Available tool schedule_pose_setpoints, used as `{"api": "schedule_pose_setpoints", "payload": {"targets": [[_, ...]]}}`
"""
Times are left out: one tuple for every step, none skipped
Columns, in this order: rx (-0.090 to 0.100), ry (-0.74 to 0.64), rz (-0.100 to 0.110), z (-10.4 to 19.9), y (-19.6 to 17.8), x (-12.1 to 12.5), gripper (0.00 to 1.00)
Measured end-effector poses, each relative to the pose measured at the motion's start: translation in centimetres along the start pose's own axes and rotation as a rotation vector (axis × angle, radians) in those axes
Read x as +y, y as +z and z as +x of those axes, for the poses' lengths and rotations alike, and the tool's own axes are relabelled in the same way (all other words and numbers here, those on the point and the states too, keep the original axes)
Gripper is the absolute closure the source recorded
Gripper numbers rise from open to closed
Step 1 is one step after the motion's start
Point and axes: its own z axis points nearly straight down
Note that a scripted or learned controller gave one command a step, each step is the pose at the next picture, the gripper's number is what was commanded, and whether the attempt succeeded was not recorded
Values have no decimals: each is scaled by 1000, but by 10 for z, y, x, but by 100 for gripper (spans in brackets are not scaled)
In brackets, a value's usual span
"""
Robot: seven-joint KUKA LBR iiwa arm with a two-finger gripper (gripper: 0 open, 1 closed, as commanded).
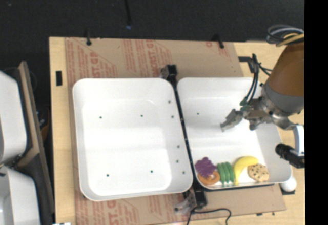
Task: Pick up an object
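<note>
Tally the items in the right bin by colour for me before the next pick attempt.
Purple: 1, grape bunch
Orange: 1, round piece under the grapes
Green: 1, ridged piece
Yellow: 1, banana-like piece
Tan: 1, chip cookie
Total: 5, all along the near edge of the right bin.

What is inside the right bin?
Along the right bin's near wall lie purple grapes over something orange, a green piece, a yellow piece and a cookie. The grapes hide most of the orange thing.
</note>
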Motion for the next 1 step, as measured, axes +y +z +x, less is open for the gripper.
{"api": "schedule_pose_setpoints", "payload": {"targets": [[1, 6, 6, -48, 59, -4, 0]]}}
